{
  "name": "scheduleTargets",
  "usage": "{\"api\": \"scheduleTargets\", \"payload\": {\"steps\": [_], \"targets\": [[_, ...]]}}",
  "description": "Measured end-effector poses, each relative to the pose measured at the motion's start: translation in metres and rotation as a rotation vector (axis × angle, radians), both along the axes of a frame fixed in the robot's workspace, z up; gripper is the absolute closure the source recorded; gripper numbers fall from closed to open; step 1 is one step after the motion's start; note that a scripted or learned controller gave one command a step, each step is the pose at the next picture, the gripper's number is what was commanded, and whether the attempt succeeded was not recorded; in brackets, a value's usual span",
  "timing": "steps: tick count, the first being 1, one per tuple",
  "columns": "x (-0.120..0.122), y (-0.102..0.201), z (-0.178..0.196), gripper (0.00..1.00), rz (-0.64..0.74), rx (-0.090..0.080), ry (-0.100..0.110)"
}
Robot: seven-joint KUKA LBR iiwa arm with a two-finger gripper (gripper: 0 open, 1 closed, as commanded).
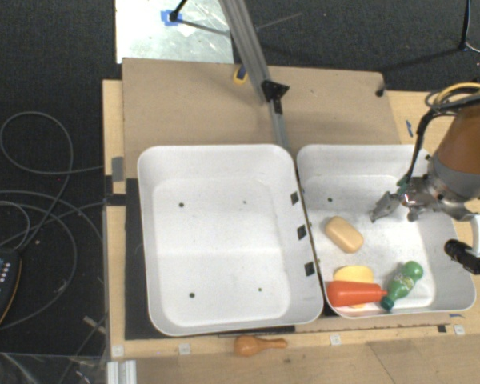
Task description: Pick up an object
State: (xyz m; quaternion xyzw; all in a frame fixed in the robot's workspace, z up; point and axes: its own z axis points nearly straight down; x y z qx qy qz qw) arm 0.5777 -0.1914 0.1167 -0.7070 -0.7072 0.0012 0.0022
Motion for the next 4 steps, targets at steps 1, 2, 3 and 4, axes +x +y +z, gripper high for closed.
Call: {"api": "scheduleTargets", "payload": {"steps": [1,2,3,4], "targets": [[0.0,0.0,-0.027,0.0,0.0,-0.001,-0.004],[0.002,0.0,-0.015,1.0,0.0,-0.002,-0.009],[0.007,-0.002,0.03,1.0,0.004,-0.003,-0.011],[0.011,-0.001,0.095,1.0,0.006,-0.004,-0.014]]}}
